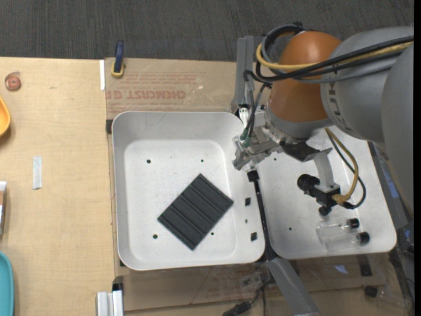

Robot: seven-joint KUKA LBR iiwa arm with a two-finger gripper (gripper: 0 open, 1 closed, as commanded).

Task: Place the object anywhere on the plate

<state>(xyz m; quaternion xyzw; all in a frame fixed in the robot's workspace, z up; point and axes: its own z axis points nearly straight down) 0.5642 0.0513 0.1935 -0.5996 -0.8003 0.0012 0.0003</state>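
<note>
Dark ribbed plate point(196, 211) lies below-left of the gripper point(248, 151).

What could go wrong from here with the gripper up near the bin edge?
1. The gripper hangs over the rim between the bins, well off the dark ribbed plate; descending here could strike the rim.
2. The clear object lies in the right bin and looks hard to see and grip.

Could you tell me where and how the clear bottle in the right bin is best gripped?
Probably across the middle of its body, from straight above. The clear bottle lies on its side near the front of the right bin, so its round body offers two opposed sides; fingers should close across its short width.
</note>
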